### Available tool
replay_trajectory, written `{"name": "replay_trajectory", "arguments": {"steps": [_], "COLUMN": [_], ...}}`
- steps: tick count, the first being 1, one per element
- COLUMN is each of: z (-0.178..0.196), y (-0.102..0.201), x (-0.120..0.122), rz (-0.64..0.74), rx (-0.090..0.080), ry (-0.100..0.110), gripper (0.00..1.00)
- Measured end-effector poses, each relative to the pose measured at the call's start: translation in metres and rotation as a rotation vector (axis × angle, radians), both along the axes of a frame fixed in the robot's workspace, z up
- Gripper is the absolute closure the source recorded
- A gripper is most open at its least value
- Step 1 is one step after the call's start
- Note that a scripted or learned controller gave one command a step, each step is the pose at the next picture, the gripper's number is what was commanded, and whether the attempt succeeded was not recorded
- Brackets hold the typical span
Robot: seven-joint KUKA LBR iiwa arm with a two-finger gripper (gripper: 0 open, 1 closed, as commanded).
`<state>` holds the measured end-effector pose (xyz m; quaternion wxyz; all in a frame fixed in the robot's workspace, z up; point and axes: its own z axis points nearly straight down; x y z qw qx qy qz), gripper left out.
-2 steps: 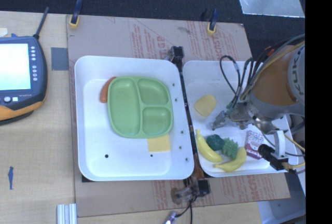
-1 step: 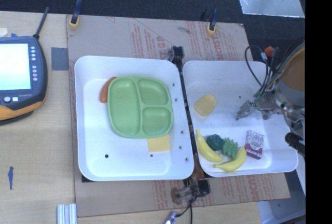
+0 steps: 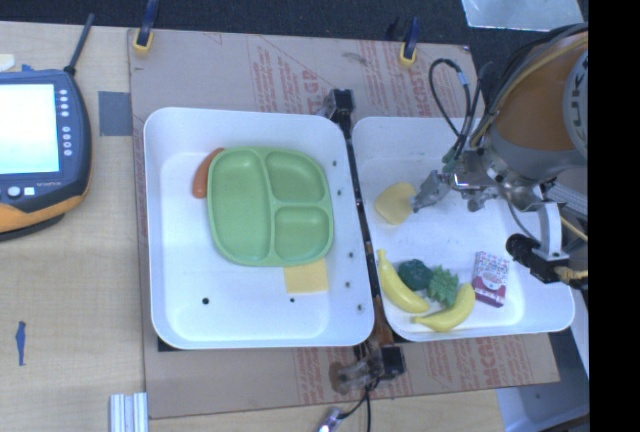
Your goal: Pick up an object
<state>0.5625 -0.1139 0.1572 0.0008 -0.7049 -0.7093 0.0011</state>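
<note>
Camera view, looking down on the surface: the arm reaches in from the right over the right bin, and the claw hangs low just beside a pale yellow lump near that bin's left wall. Whether the claw stands wide or narrow I cannot tell from this slant; nothing visibly sits in its grip.

That lump looks like the nearest candidate. My read: a small toy food piece, light, probably soft or hollow plastic, rounded and a bit slick, so it could squirt sideways under a pinch. Best hold would be across its narrow middle, coming straight down.

Along the bin's front edge lie two yellow bananas, curving round a green broccoli piece and touching it. Crowded, so a grasp there risks nudging neighbours. A small red-and-white packet lies just beside them to the right: flat, thin, hard to get under.

Over in the left bin, a green divided plate rests on an orange sausage shape and a yellow square slice. The plate is wide and stiff, only graspable by its rim.
</note>
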Motion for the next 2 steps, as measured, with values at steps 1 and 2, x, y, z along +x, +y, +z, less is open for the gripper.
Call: {"name": "replay_trajectory", "arguments": {"steps": [1,2], "z": [-0.066,-0.065], "y": [0.022,0.009], "x": [0.011,0.030], "rz": [-0.001,-0.002], "rx": [0.000,0.000], "ry": [0.003,-0.001], "gripper": [0.00,0.00]}}
